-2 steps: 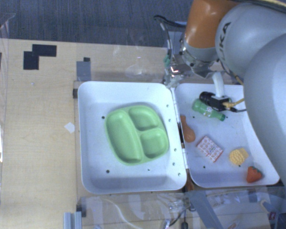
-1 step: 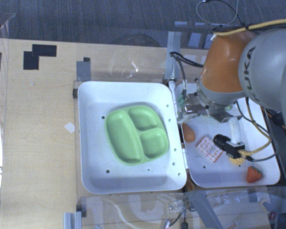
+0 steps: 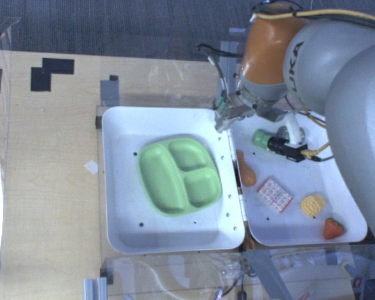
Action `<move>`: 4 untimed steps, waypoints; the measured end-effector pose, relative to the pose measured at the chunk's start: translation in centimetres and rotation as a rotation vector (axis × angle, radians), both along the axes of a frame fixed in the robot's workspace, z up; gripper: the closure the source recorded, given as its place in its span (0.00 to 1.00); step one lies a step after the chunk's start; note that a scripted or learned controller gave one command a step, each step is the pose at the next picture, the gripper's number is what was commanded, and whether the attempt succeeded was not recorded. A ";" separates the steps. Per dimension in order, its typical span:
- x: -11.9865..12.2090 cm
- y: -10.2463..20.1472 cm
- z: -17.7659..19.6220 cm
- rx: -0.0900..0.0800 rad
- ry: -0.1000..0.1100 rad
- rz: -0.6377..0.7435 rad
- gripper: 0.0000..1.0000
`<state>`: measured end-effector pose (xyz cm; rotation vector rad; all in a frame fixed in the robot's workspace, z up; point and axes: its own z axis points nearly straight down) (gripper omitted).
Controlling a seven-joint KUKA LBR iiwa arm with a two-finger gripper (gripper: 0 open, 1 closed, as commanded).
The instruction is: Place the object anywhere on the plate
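A green divided plate (image 3: 178, 175) lies in the middle of the left white bin (image 3: 122, 167). The right white bin (image 3: 350, 220) holds several toy foods: an orange-brown sausage-like piece (image 3: 245, 170) by its left wall, a pink checkered wafer (image 3: 274, 194), a yellow corn piece (image 3: 312, 205) and a red strawberry (image 3: 333, 228). My gripper (image 3: 227, 115) hangs over the far end of the wall between the two bins, beyond the plate's right corner and apart from all the foods. Nothing shows in its grasp.
The grey arm with its orange band (image 3: 269, 42) covers the far right of the right bin. A green and black fitting with cables (image 3: 276, 142) juts from the wrist above that bin. Wooden bench top (image 3: 44, 167) spreads to the left.
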<state>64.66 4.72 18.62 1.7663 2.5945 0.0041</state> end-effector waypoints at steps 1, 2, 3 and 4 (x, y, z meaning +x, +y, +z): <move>2.3 -2.8 12.7 0.001 -0.004 -0.188 1.00; -5.9 2.8 -0.2 0.001 0.003 -0.171 1.00; 2.3 0.6 8.8 0.001 -0.004 -0.238 1.00; -1.5 -0.7 -0.2 0.000 0.002 -0.221 1.00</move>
